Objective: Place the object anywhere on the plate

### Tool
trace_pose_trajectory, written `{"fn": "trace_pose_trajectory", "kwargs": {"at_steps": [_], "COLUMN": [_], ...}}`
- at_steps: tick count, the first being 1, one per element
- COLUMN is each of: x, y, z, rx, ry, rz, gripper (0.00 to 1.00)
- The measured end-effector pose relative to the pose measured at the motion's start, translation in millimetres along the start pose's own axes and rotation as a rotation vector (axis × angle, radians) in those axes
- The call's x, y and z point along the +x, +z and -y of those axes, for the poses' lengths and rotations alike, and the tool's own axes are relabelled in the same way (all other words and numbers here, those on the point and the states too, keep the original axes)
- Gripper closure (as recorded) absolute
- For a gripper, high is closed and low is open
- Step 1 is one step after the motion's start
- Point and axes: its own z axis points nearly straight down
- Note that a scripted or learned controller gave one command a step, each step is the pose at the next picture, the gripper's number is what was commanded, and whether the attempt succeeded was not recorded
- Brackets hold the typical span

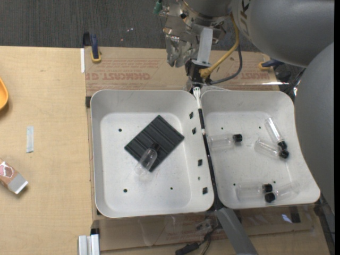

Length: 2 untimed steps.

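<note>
Below the gripper (178, 54), two white bins sit side by side on the desk (45, 84): the left bin (139, 98) below and to the gripper's left, the right bin (255, 98) below and to its right. A cardboard sheet (127, 70) with red print lies under their far edges, level with the gripper. A blue clamp (94, 47) stands well left of it. Farther left and lower lie an orange item (2, 95) cut by the edge, a small grey strip (30, 139) and a white-tipped block (13, 177).

A light wooden bench (48, 195) is seen, on which two white bins (106, 195) are set side by side toward its right edge.
</note>
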Motion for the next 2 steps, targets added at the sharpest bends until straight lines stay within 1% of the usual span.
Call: {"fn": "trace_pose_trajectory", "kwargs": {"at_steps": [1, 2], "x": [-38, -88], "y": [-18, -64], "z": [39, 62], "rx": [-0.004, -0.008], "ry": [-0.217, -0.540], "rz": [-0.003, -0.002], "gripper": [1.00, 1.00]}}
